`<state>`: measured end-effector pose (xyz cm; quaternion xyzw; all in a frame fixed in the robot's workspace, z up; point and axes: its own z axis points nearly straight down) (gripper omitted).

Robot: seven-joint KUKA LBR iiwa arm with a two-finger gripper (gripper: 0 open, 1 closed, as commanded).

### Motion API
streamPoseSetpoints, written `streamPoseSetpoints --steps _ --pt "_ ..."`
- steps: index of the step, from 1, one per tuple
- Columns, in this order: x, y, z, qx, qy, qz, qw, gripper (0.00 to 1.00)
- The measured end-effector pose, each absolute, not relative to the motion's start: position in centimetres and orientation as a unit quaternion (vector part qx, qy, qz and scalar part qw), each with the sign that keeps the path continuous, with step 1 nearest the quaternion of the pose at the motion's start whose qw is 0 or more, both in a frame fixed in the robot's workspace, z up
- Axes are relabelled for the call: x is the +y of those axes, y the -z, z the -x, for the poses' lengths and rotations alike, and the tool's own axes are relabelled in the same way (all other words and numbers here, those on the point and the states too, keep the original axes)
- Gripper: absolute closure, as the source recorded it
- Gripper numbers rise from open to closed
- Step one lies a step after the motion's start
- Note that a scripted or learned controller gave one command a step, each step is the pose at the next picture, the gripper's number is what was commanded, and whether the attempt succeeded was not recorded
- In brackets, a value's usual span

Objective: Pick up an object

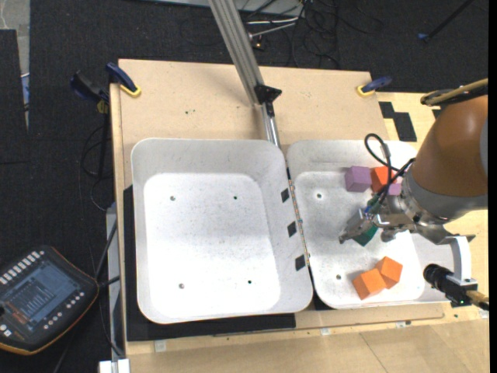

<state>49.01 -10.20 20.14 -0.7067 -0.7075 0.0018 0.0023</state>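
My gripper [363, 230] is low over the middle of the right bin [326, 286], under the grey arm with its orange band [466, 130]. A small dark green block [366, 238] shows right at the gripper's tip, partly covered by it; I cannot tell whether it is held or lying on the bin floor. A purple block [356, 179] and an orange block [378, 178] lie side by side just behind the gripper. Two more orange blocks [369, 284] [390, 270] touch each other near the bin's front right corner.
The left bin [155, 208] stands beside the right one, with a black-marked divider edge [293, 228] between them. A metal pole [241, 45] slants in from the back. A teach pendant [39, 294] lies off the bench at the left.
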Motion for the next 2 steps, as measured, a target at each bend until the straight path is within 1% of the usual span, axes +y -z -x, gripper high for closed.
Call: streamPoseSetpoints --steps 1,2 --pt "-10.2 -20.4 -49.1 -0.707 0.0000 0.707 0.000 0.00" --pt "-10.7 -15.9 -48.9 -0.706 -0.0016 0.708 0.002 0.00"
